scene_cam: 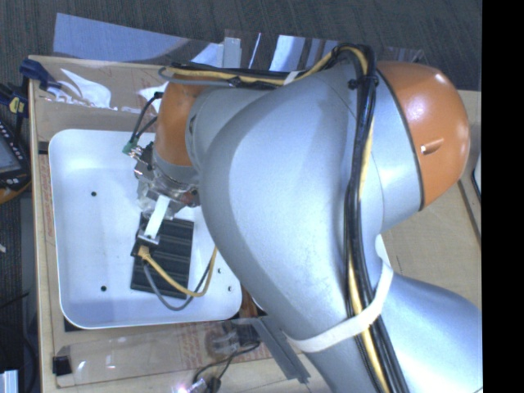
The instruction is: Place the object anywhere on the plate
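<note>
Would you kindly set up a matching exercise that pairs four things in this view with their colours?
Things:
1. bin
2. arm's big link
3. band above the wrist
4. bench top

Colours:
A. orange
B. tan
C. white
D. grey

Pairs: 1-C, 2-D, 3-A, 4-B
</note>
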Controlling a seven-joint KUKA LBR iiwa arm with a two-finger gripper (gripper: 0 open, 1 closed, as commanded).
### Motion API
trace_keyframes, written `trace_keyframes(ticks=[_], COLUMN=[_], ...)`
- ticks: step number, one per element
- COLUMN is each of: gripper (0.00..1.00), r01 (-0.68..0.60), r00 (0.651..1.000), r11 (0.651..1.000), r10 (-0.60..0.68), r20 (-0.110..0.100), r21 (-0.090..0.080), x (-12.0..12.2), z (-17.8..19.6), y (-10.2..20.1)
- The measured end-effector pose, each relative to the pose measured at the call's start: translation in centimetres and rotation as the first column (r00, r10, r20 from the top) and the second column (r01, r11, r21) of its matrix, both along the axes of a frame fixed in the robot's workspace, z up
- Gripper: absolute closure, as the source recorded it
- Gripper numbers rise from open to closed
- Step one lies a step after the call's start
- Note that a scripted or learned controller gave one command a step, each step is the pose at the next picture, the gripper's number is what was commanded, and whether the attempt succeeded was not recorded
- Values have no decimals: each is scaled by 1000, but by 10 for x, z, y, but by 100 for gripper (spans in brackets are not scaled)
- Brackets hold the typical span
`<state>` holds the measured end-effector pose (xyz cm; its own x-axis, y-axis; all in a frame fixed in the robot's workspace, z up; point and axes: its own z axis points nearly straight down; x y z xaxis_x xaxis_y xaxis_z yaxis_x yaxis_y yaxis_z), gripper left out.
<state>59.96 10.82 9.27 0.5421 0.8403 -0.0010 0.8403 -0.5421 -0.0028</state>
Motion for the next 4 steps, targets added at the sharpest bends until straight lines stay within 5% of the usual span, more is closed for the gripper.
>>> trace_keyframes(ticks=[1,2,3,4], gripper=[100,100,100,100], r01=[-106,166,180,-99], r00=[994,986,984,995], r11=[994,986,984,995], r10=[106,-166,-180,99], r20=[-1,-1,15,0], r21=[0,1,2,0], x=[-42,-95,-111,-123], z=[99,1,4,79], y=[-50,-2,97,35])
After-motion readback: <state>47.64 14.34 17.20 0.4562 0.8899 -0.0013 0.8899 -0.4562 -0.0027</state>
